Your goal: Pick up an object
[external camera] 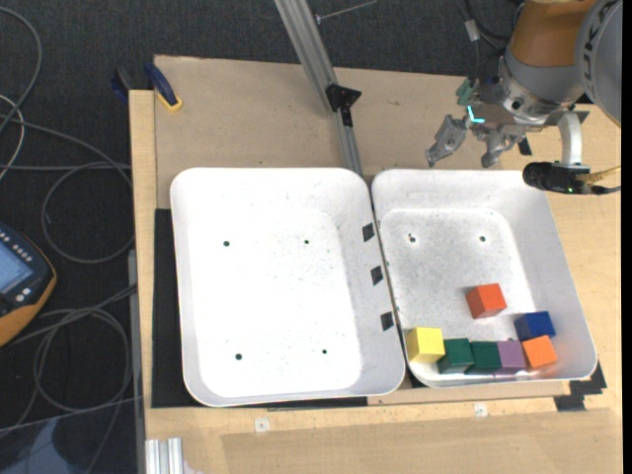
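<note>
My gripper (pixel 470 149) hangs high above the far edge of the right bin (pixel 439 205), its two fingers spread apart with nothing between them. Well below it, in the bin's near right corner, lie several small blocks. A red-orange block (pixel 485 300) sits alone, a little apart from the others. Along the near wall stand a yellow block (pixel 427 344), two green blocks (pixel 457 354) (pixel 485 355), a purple block (pixel 511 355) and an orange block (pixel 539 352). A blue block (pixel 534 325) rests just behind the orange one.
The left bin (pixel 197 265) adjoins the right one, with black clips on the shared rim. A slanted metal pole (pixel 314 57) rises behind the bins. A black fitting (pixel 555 177) juts from the arm at the right. Cables lie on the floor at left.
</note>
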